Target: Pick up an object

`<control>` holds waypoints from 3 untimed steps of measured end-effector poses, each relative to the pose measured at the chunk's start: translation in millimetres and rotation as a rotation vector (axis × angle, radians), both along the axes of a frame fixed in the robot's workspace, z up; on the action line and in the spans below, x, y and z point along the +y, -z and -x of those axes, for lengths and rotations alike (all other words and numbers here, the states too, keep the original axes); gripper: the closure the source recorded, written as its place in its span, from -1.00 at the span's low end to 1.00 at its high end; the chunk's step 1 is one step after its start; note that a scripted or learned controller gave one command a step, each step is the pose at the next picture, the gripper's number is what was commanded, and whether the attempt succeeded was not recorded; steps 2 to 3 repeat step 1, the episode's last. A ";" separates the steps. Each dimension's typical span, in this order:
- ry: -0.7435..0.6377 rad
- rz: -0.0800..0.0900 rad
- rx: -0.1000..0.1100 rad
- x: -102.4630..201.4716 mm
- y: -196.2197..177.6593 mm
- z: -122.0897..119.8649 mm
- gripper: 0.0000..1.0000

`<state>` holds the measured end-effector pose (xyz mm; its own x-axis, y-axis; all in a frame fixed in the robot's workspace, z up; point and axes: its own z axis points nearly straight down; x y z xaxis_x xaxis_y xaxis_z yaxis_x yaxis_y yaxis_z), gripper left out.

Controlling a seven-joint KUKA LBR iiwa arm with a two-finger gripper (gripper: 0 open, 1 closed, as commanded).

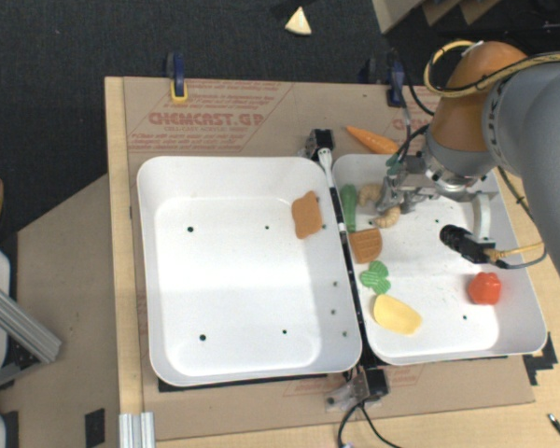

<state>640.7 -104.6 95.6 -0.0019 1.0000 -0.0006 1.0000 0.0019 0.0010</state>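
I work in a robotics lab: clamps (177, 76) pin a cardboard sheet (215, 119) to my counter, cables (359, 409) trailing beside aluminium framing (19, 329).

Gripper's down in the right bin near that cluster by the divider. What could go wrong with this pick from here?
1. The gripper is low over a small tan piece that lies near the green strip and brown block; it may nudge or grab a neighbour instead.
2. That cluster sits by the right bin wall at the divider, so a finger could catch the rim.
3. The tan piece looks small and could slip out.
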 end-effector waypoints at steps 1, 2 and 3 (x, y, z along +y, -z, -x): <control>-0.007 -0.003 -0.011 73.0 -96.4 -7.8 1.00; -0.007 -0.003 -0.011 73.0 -96.4 -7.8 1.00; -0.007 -0.003 -0.011 73.0 -96.4 -7.8 1.00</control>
